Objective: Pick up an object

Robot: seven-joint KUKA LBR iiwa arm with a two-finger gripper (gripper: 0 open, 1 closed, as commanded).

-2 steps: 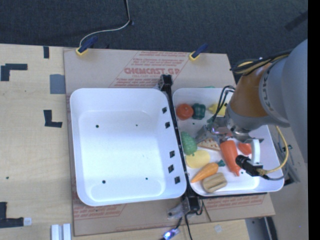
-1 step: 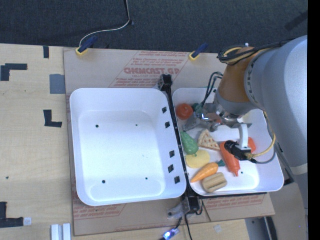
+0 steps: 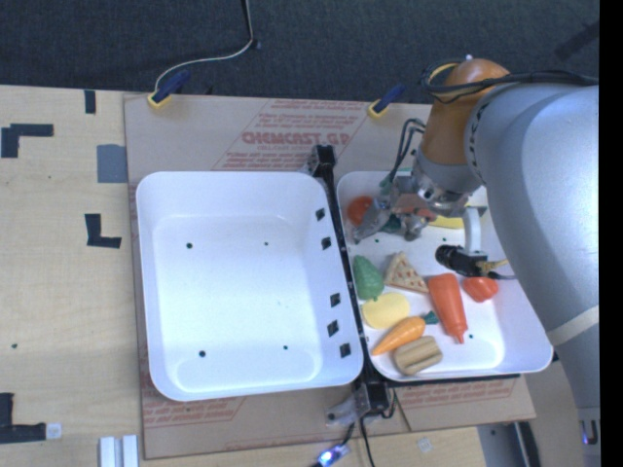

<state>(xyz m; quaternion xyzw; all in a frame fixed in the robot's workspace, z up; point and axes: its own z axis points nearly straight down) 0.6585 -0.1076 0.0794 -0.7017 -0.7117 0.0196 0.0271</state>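
Now, arm (image 3: 540, 173): grey, with an orange band above the wrist, coming in from the right and bent down over the back of the right bin.
Gripper (image 3: 390, 218): low over the back left part of the right bin, just beside the tomato; whether it is released, clenched or grasping something cannot be told (its tip is a dark tangle from this height).
Right bin (image 3: 526, 356): white and shallow, with all the toy food lying in it.
Tomato (image 3: 359, 206): red and round, at the back left, close to the wall nearest the left bin.
Yellow strip (image 3: 450, 222): flat, at the back of the bin, right of the gripper.
Leaf (image 3: 368, 278): green, by the left wall, in front of the tomato and just beside the wedge.
Wedge (image 3: 405, 274): tan triangle with dark specks, mid-bin, between the leaf and the big carrot.
Big carrot (image 3: 449, 305): orange-red, lying front to back, right of the wedge.
Pepper (image 3: 480, 288): red, just beside the big carrot on its right.
Yellow lump (image 3: 385, 310): pale, in front of the leaf.
Small carrot (image 3: 399, 336): orange, aslant, touching the front of the yellow lump.
Roll (image 3: 417, 356): tan, near the front rim, just beside the small carrot.
Left bin (image 3: 234, 290): white, set against the right bin, with black clips along the join.
Board (image 3: 282, 139): brown card with red print, under both bins.
Bench (image 3: 58, 261): pale wood with dark tape marks.
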